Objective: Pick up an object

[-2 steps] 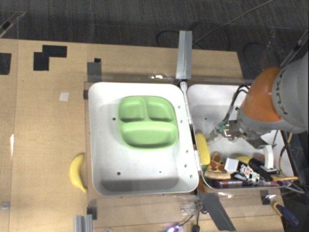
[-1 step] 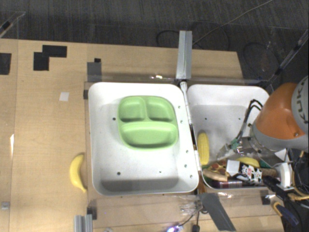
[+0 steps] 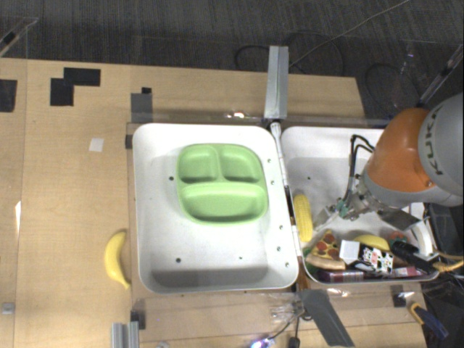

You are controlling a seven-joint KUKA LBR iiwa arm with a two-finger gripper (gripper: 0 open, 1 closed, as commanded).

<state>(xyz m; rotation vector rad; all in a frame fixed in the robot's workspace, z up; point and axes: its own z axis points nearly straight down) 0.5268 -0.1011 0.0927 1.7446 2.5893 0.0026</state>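
Yellow corn cob (image 3: 303, 218) is seen lying lengthwise just left of the gripper (image 3: 346, 207) at lower right; the claw's state cannot be told

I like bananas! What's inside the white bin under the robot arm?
The right white bin holds a yellow corn cob, a pizza slice toy, a yellow banana and small packets. The grey arm covers more.

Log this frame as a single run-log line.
arm: over right bin | gripper: low above toy pile, grasp unconfirmed | left bin: green tray | banana: on bench outside bins
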